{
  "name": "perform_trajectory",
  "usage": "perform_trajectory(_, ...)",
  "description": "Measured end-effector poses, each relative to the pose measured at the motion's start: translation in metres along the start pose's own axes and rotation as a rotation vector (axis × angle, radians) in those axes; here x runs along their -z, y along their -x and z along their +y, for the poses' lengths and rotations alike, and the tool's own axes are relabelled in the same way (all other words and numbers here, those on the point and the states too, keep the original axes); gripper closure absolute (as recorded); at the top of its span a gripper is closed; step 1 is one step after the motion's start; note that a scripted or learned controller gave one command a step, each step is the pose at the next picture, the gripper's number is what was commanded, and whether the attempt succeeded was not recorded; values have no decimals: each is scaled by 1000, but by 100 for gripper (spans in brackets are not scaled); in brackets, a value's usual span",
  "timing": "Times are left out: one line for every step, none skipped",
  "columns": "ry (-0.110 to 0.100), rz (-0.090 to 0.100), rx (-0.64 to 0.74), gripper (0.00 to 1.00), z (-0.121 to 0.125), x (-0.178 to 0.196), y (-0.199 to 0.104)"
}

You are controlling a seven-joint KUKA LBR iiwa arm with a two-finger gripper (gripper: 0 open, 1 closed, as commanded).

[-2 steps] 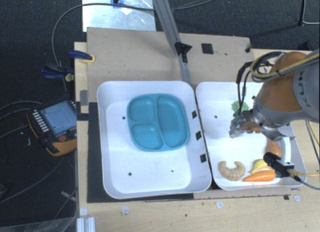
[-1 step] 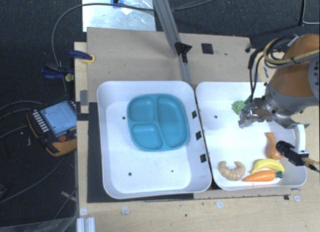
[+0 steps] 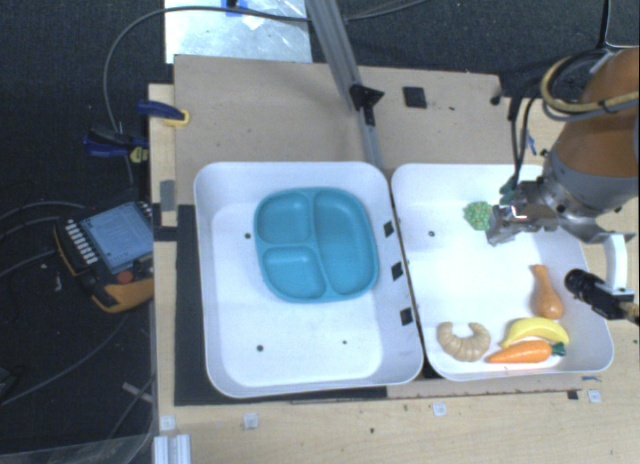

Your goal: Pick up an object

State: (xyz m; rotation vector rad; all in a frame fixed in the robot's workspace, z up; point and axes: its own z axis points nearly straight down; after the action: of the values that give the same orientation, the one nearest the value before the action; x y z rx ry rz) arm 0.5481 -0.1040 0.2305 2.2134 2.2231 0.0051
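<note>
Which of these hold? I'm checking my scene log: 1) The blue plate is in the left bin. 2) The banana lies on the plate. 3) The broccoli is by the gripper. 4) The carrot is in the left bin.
1) True: the blue plate sits in the left bin.
2) False: the banana lies in the right bin, near its front edge.
3) True: the broccoli is just left of the gripper.
4) False: the carrot is in the right bin, below the banana.
</note>
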Motion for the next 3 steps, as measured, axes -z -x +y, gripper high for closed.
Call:
perform_trajectory(-2, 2, 5, 100, 20, -3, -41)
perform_trajectory(-2, 3, 6, 100, 30, 5, -93)
perform_trajectory(-2, 4, 7, 100, 44, 13, -145)
